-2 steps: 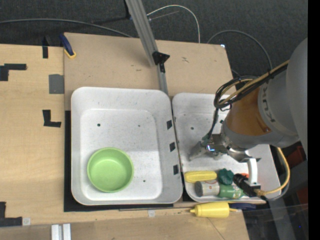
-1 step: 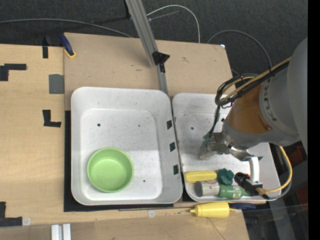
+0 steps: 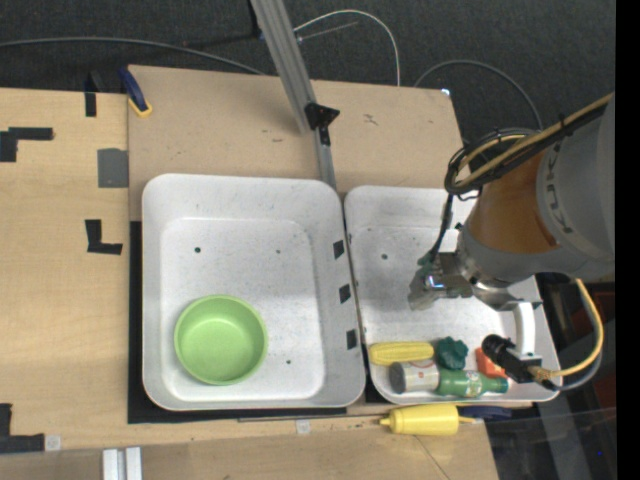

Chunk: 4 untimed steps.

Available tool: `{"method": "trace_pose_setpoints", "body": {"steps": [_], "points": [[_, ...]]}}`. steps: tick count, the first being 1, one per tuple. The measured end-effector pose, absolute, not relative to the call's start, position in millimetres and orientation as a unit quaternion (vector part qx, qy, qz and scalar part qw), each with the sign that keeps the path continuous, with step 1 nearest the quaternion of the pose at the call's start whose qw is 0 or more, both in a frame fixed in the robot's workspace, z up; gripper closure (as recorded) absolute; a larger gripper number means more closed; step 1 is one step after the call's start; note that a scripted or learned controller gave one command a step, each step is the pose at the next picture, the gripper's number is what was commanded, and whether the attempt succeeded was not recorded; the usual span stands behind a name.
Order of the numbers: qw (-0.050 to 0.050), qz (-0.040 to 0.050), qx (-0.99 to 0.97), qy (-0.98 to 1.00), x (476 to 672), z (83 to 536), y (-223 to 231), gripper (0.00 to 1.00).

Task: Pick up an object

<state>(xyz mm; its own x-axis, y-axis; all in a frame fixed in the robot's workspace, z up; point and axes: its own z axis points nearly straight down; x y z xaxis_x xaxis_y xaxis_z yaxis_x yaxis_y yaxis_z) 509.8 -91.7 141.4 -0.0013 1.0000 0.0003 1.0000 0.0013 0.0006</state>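
Note:
In the right bin (image 3: pixel 395 218), along its near edge, lie a yellow corn cob (image 3: pixel 400 352), a dark green toy (image 3: pixel 451 350), a green bottle with a grey cap (image 3: pixel 445 381) and an orange-red piece (image 3: pixel 490 363). My gripper (image 3: pixel 430 286) hangs over the middle of this bin, just above and behind those objects, pointing down. I see nothing between its fingers. The grey arm with its orange band (image 3: pixel 515 213) covers the bin's right side.
A green bowl (image 3: pixel 220 339) sits in the near left corner of the left bin (image 3: pixel 240 193). A yellow bottle-shaped object (image 3: pixel 425 420) lies on the bench just outside the right bin's near rim. A grey pole (image 3: pixel 285 48) and cables cross the back.

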Motion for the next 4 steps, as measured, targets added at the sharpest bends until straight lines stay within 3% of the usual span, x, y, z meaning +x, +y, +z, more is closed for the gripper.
{"method": "trace_pose_setpoints", "body": {"steps": [2,4], "points": [[0.002,0.0007,0.707,0.707,518.3,250,-98,1.00],[0.000,0.0004,0.704,0.710,568.0,250,15,1.00]]}}
